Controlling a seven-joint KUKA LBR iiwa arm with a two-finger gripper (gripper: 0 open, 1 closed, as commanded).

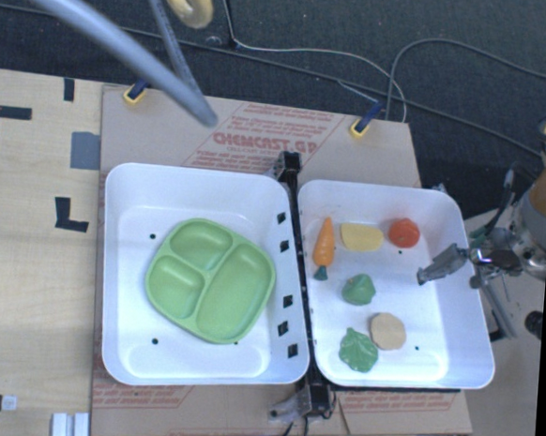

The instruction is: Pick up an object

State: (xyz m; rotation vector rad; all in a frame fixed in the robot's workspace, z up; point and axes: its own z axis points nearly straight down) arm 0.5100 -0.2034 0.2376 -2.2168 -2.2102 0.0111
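**Right bin: six small food items, none held**

Item 1: an orange carrot [324,242] with a green base, laid near the left wall of the right bin [464,364], its green end toward the lower edge of the view.
Item 2: a pale yellow piece [360,236], just beside the carrot.
Item 3: a red-orange round item [404,232], just beside the yellow piece, toward the bin's far right corner.
Item 4: a small green leafy piece [359,289], near the bin's middle.
Item 5: a tan round piece [387,330], set below it.
Item 6: a larger green leafy piece [358,351], touching or nearly touching the tan piece.

The tool [435,270] is seen at the right side of the right bin, apart from all six items; nothing is seen between its fingers, and whether they are spread or closed cannot be told.

The left bin [120,247] is occupied by a green compartment tray [212,280], lying slightly askew. Both bins are set side by side on a cardboard sheet [261,131] on the bench [24,268].
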